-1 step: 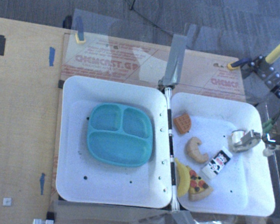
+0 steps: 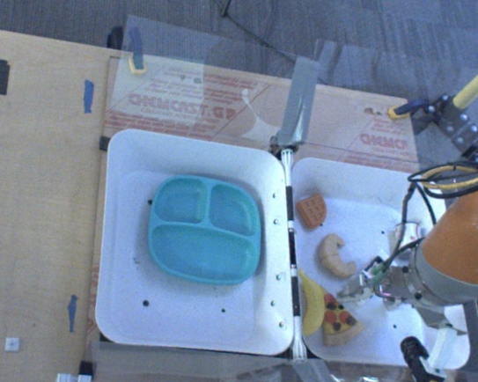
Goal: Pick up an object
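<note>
White plastic forms both bins on the desk. We note a teal divided plate (image 2: pixel 206 230) lying flat in the left bin (image 2: pixel 111 300). The right bin (image 2: pixel 360 186) holds four toy foods: an orange waffle-textured cracker (image 2: pixel 311 210) near the back, a tan curled croissant (image 2: pixel 335 255) at centre, a yellow banana (image 2: pixel 312 304) along the dividing wall, and a pizza slice (image 2: pixel 340 324) just beside it. The tool (image 2: pixel 360 288) hangs low between croissant and pizza slice; we cannot tell its state.

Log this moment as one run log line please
gripper: low in right bin | nearest: croissant, pizza slice | grasp: none seen | left bin: teal divided plate
</note>
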Tool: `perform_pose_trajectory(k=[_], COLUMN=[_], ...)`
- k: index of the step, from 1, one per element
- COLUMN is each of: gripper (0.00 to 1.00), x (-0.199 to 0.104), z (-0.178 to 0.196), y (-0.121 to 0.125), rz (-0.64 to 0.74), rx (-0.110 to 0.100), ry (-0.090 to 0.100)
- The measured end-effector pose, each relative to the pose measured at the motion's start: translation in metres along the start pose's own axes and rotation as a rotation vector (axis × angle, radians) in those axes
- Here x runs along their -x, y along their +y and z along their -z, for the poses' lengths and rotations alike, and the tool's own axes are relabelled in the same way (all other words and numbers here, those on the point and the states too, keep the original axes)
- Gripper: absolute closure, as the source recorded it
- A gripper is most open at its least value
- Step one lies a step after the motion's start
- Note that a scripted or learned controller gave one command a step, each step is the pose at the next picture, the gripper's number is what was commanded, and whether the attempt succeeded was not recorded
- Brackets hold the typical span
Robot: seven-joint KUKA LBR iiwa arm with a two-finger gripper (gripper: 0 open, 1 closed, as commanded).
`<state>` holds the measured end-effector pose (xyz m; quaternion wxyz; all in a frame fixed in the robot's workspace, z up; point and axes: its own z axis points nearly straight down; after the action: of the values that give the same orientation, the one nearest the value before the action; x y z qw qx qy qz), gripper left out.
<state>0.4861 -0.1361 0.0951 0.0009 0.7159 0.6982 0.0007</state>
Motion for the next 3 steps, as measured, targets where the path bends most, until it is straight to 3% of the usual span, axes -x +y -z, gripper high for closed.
perform_pose_trajectory(k=[1, 2, 3], gripper=[0.0, 0.0, 1.0], x=[-0.024, -0.025, -0.024], z=[-0.006, -0.007, 0.004], y=[0.062, 0.109, 0.11], rz=[0.005, -0.014, -0.014], rx=[0.009, 0.006, 0.01], ry=[-0.003, -0.003, -0.005])
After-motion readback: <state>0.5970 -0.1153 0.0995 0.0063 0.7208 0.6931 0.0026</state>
